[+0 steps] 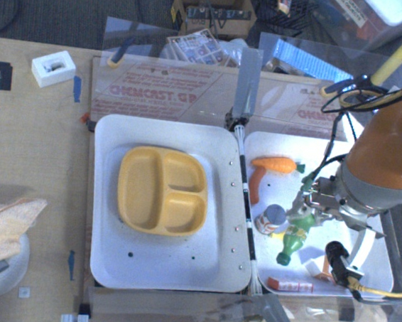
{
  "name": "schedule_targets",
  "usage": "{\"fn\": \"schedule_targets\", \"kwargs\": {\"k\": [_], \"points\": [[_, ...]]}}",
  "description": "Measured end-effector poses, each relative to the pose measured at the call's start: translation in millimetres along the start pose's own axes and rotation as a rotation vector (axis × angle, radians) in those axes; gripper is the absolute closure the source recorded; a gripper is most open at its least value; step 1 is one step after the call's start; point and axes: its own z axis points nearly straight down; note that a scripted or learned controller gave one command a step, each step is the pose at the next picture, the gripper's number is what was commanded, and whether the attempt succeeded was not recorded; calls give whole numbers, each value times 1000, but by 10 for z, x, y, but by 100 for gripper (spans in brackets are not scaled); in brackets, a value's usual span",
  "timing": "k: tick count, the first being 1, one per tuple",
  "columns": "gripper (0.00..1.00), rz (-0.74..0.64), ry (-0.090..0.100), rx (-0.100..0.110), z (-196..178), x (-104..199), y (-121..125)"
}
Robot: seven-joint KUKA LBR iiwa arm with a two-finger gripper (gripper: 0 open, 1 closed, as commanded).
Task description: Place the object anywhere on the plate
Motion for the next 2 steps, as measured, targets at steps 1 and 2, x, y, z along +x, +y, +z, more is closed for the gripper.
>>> {"fn": "schedule_targets", "kwargs": {"k": [1, 2], "points": [[100, 110, -1, 0, 240, 819, 295], [0, 109, -1, 0, 239, 820, 295]]}}
